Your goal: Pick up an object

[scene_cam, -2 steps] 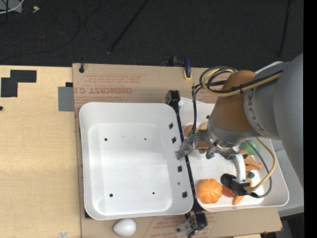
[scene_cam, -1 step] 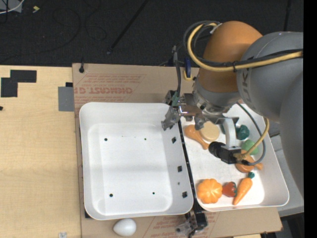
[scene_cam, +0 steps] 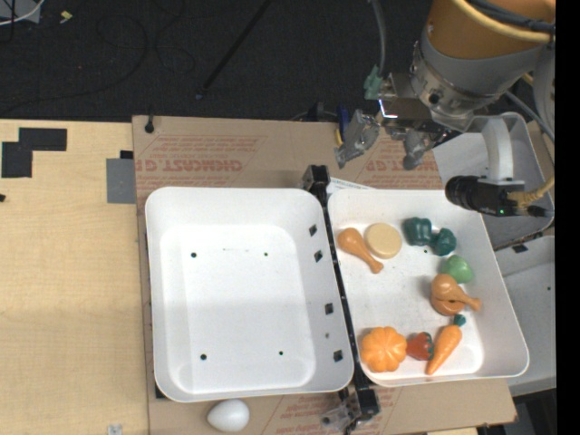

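so far nothing is picked: the claw [scene_cam: 384,145] hangs spread and bare past the right bin's [scene_cam: 509,308] far edge, toys untouched.

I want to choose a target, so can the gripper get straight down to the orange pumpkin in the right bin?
Probably yes. The pumpkin lies uncovered near the front of the right bin, with only a small red piece touching its side. The gripper hangs behind the bin.
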Robot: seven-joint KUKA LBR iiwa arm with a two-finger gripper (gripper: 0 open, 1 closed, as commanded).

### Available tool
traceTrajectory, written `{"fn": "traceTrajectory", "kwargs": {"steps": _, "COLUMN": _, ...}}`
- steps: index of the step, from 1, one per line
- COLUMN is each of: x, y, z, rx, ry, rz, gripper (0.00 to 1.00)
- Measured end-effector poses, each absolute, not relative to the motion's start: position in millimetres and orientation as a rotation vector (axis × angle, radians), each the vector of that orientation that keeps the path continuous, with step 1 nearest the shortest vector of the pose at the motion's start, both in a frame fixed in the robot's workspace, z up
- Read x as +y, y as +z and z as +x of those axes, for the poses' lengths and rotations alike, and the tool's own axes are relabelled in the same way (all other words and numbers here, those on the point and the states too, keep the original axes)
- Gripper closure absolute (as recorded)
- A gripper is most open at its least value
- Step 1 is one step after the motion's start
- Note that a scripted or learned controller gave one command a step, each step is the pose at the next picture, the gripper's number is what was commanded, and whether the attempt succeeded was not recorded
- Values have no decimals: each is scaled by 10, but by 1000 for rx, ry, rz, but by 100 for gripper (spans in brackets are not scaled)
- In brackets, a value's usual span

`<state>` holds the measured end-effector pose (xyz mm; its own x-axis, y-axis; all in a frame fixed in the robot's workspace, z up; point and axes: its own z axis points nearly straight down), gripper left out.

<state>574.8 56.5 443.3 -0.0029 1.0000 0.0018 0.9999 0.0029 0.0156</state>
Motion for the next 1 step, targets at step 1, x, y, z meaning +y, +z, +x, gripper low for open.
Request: {"fn": "traceTrajectory", "kwargs": {"steps": 1, "x": 569, "y": 4421, "z": 5738, "rx": 2230, "ry": -9, "rz": 2217, "gripper": 100}}
